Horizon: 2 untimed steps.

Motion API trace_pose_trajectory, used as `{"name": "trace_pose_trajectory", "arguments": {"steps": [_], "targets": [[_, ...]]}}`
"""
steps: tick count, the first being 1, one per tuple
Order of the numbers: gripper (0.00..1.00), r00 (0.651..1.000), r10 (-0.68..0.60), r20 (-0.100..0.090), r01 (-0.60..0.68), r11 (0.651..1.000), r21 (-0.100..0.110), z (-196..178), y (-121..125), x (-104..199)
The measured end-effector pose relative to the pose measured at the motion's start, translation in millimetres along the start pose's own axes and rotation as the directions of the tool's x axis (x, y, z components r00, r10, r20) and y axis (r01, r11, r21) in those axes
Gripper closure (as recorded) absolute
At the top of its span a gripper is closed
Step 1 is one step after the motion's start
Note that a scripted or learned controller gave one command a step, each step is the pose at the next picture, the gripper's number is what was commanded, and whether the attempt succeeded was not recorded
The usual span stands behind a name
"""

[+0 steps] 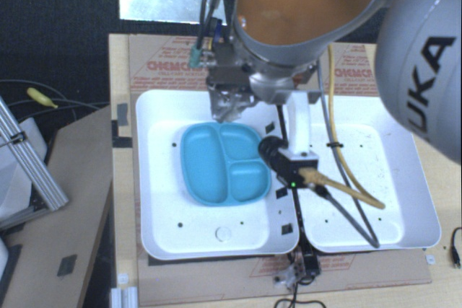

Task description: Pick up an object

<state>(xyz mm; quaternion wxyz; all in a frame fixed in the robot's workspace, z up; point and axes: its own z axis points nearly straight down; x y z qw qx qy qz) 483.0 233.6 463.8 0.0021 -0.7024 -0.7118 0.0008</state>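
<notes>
blue plastic, the divided tray (222, 164) is seen lying flat in the left bin (162, 227), toward its centre. the gripper (229, 110) is poised at the tray's 12 o'clock rim, touching or just above it; which cannot be told, nor can its state be made out. nothing is seen held. the reach-and-grasp step is judged to be in hand. next, a thin raised rim must be pinched squarely before lifting.
</notes>
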Motion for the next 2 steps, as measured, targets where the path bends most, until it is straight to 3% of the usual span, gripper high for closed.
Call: {"name": "trace_pose_trajectory", "arguments": {"steps": [1,2], "targets": [[1.0,1.0,0.021,0.003,-0.021,1.0,-0.004,20.5,3.0,-87.7],[1.0,1.0,0.017,0.0,-0.017,1.0,-0.013,-47.5,2.0,-128.9]]}}
